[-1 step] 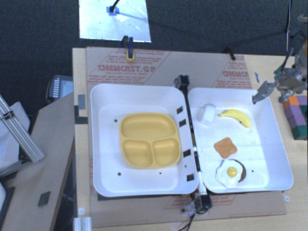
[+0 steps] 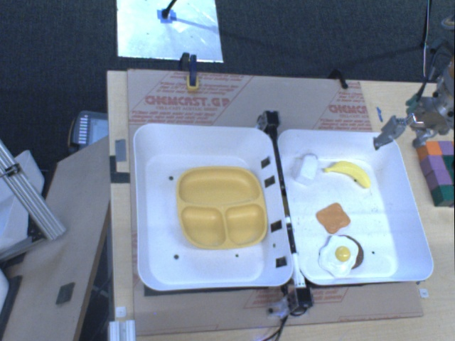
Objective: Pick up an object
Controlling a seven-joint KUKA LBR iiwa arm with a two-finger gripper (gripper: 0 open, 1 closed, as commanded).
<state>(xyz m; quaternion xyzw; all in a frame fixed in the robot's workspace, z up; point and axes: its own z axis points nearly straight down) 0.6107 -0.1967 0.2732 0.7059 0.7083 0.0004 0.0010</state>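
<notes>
Targets lay in right bin (image 2: 419,251): banana (image 2: 350,172) near far side, white block (image 2: 307,168) beside it, toast (image 2: 333,217), fried egg (image 2: 338,256). Gripper (image 2: 384,136) hovered at far-right rim, aperture unclear. Best: descend centred over banana, fingers straddling its narrow width.

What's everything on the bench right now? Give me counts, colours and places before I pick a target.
bins: 2, white, side by side on the bench
divided plate: 1, yellow, middle of the left bin
banana: 1, yellow, upper part of the right bin
white block: 1, white, right bin, left of the banana
toast piece: 1, orange-brown, centre of the right bin
fried egg: 1, white with a yellow yolk, lower part of the right bin
coloured blocks: several, stacked on the bench right of the bins
gripper: 1, grey, over the right bin's upper right corner
</notes>
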